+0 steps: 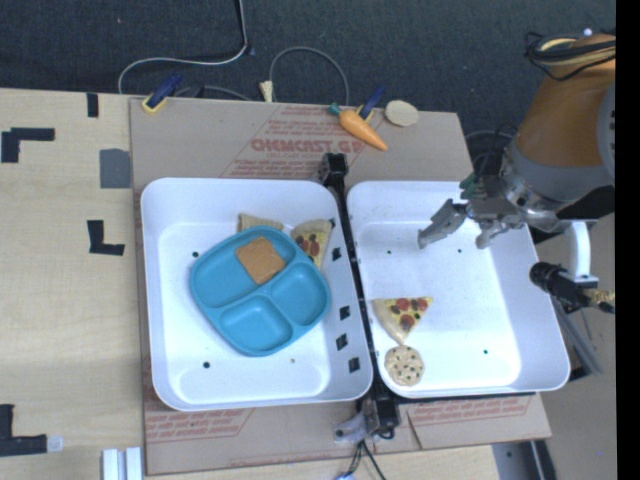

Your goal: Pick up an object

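Gripper (462, 228) hovers at 1 o'clock in the right bin (540, 368), its 2 fingers apart, holding nothing. Nearest targets are the pizza slice (403, 313) and cookie (404, 366), at 7 o'clock from the gripper and well apart from it. Risk: both lie flat near the left wall, so fingers may skid over them or hit the wall. The left bin (160, 298) holds a blue tray (262, 308).
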### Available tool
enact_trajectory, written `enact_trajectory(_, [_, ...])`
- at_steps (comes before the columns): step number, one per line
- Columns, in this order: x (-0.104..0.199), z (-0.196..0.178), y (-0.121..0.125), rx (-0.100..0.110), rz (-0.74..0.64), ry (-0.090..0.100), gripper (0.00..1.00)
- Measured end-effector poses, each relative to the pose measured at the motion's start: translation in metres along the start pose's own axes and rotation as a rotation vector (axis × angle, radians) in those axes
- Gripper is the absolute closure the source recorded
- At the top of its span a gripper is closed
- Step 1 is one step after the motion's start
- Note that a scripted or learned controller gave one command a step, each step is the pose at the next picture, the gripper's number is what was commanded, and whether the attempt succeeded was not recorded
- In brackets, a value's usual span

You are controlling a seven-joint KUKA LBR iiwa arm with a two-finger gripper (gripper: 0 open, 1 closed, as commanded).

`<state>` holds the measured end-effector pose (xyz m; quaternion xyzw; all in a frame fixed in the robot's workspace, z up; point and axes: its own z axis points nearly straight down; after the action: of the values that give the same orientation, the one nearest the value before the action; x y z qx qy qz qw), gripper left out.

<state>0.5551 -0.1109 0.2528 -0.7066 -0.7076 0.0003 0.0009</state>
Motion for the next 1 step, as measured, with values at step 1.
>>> enact_trajectory(1, [-0.0015, 0.1152, 0.0501, 0.005, -0.001, -0.001, 0.0])
